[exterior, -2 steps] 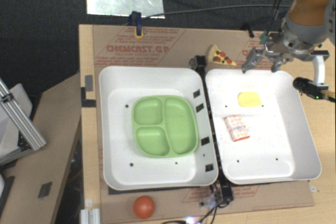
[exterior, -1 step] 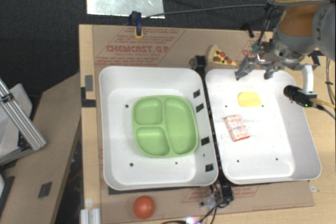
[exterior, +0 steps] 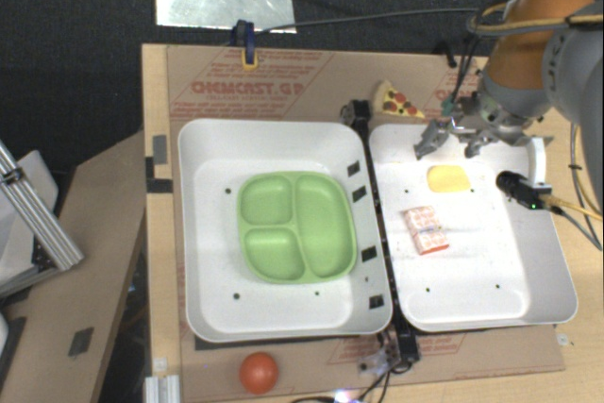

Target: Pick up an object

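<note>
Just above the flat yellow foam block (exterior: 447,177), the pincer (exterior: 455,140) hangs with fingers spread wide and holding nothing, seemingly poised for grasping it.

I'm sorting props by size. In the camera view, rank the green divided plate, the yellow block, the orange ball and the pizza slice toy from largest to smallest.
1. Green divided plate, by far the largest.
2. Yellow block, orange ball and pizza slice toy look alike in size; the ball also sits nearer the camera, so no ranking among them.

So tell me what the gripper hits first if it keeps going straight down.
Probably the right bin's floor near its back rim, beside the yellow block. The gripper hangs just behind that block; depth is unclear.
</note>
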Robot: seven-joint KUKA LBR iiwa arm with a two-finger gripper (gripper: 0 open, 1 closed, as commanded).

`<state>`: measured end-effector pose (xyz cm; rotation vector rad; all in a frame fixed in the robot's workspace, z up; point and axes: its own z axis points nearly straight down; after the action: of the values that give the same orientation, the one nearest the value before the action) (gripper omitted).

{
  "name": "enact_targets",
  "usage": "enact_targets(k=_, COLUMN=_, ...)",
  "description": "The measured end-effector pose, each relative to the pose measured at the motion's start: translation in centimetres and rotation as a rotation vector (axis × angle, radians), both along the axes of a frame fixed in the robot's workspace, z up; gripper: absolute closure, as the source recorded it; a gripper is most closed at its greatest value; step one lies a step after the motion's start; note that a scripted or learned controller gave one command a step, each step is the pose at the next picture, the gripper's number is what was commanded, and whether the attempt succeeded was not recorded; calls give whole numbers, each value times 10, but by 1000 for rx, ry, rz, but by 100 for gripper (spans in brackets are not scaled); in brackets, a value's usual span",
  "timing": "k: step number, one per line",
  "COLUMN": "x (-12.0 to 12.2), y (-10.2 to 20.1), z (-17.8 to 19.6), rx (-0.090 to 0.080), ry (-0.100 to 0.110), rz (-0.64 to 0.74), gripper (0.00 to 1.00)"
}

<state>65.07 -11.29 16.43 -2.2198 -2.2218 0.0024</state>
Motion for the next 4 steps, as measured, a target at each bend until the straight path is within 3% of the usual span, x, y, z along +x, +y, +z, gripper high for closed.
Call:
enact_targets(k=1, x=-2, y=0, z=-63, rx=1, ry=1, rz=0, gripper=0)
enact_targets(k=2, x=0, y=0, z=-48, rx=0, ry=-7, rz=0, gripper=100)
enact_targets(k=4, x=0, y=-2, z=71, rx=-1, ry=-10, rz=1, gripper=100)
